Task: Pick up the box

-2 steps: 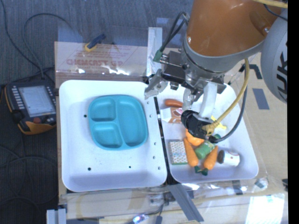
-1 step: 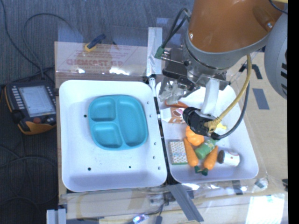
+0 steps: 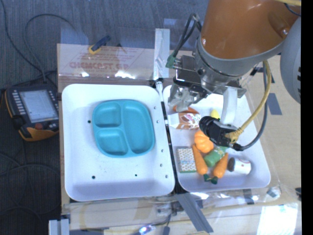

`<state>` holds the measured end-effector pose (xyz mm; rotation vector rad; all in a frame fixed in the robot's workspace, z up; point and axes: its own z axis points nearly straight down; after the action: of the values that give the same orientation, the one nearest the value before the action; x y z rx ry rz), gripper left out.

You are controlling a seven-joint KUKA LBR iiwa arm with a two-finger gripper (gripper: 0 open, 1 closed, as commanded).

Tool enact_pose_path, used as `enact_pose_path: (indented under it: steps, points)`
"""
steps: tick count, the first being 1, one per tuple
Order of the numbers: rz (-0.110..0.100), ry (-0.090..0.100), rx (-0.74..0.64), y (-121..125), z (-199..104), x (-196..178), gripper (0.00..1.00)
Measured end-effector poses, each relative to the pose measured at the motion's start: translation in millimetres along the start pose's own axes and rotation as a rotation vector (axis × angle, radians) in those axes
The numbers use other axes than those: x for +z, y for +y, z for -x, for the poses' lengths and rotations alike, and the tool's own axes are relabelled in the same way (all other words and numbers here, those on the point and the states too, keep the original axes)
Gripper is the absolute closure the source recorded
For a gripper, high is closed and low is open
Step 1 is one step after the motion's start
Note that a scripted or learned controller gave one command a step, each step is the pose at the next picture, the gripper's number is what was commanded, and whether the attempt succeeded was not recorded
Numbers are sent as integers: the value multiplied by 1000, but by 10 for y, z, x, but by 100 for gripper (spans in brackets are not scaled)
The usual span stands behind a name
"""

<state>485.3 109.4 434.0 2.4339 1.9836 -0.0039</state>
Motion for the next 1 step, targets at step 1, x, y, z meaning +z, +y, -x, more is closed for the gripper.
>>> enact_pose_path:
  steps: [1]
  points:
    - [0, -3, 2, 15, 1, -88, 100]
